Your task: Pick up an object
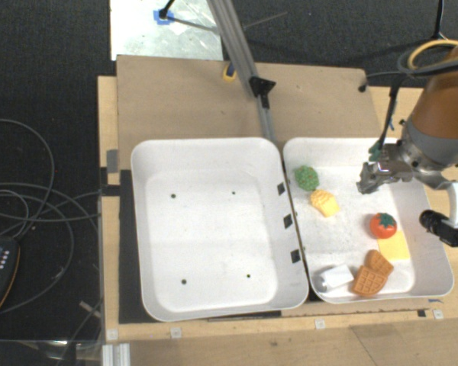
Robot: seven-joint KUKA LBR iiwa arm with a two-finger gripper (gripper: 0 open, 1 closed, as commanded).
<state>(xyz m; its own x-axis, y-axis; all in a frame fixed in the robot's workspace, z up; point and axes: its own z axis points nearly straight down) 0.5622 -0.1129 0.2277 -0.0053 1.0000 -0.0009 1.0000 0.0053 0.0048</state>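
The arm comes in from the right, its orange band above the wrist, and the gripper (pixel 370 178) hangs over the upper part of the right bin (pixel 431 284). I cannot tell how its jaws stand; from up here they are a dark clump. Nothing shows between them.

The objects all lie in that right bin. A green lump (pixel 307 178) sits to the gripper's left, near the bin's left wall, with a yellow piece (pixel 324 203) just below it. A tomato (pixel 382 225) lies below the gripper, a little to its right and apart from it, touching a flat yellow slice (pixel 396 247). Near the front wall a waffle (pixel 371 274) rests beside a white block (pixel 335 277).

The left bin (pixel 149 158) stands alongside.
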